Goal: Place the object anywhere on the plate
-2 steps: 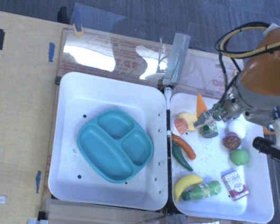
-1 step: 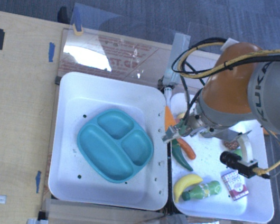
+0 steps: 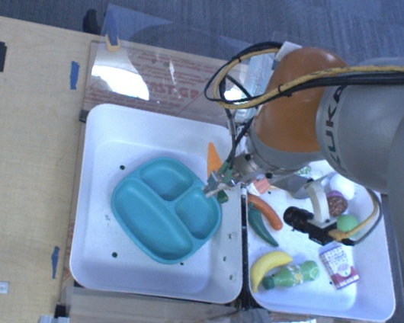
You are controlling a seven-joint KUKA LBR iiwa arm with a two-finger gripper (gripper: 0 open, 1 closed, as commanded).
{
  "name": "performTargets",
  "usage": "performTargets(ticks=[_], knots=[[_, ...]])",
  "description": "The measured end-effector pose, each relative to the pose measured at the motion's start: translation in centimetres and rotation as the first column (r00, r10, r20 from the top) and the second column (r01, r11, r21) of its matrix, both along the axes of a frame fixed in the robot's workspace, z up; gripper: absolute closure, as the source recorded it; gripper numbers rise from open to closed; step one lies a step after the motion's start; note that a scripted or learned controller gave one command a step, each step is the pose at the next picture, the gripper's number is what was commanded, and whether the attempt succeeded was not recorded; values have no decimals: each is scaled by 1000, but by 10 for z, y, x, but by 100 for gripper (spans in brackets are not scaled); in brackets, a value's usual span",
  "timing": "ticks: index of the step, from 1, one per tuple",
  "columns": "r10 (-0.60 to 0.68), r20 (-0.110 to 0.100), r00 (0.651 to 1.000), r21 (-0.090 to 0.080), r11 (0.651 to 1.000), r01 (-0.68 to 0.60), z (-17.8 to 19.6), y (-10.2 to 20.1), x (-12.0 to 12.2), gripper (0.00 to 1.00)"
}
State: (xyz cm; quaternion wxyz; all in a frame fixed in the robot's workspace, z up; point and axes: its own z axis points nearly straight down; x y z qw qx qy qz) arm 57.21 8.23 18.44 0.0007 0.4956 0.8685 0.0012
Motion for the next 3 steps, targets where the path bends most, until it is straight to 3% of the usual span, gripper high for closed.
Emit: performTargets(ticks=[1, 2, 3], knots=[[-3, 1, 1000, -1, 1000, 3, 0, -2, 0, 0], [-1, 5, 1000, 0, 1000, 1, 11, -1, 1, 100], [122, 0, 992, -1, 992, -122, -20, 39, 50, 100]])
